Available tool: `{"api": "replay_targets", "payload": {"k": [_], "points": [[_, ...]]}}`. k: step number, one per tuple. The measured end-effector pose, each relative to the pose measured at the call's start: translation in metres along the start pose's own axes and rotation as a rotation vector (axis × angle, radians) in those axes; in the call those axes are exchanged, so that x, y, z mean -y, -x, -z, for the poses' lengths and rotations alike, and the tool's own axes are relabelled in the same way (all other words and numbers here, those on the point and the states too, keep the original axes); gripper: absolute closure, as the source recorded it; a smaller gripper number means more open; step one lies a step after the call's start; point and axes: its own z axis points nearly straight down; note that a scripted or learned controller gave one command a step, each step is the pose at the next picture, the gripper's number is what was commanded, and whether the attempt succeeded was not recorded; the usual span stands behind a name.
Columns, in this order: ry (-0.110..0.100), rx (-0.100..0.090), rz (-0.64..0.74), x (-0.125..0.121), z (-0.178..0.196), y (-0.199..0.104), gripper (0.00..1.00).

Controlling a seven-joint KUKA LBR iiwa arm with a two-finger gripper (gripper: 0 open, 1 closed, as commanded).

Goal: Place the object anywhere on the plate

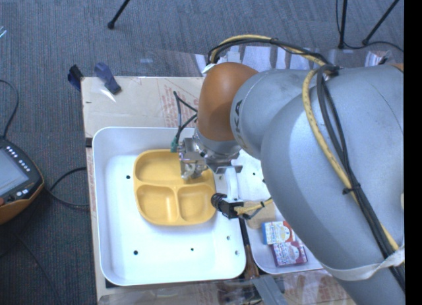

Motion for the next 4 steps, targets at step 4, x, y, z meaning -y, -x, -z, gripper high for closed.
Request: {"api": "replay_targets", "payload": {"k": [4], "points": [[-0.003, 0.003, -0.004, -0.021, 0.145, -0.01, 1.0]]}}
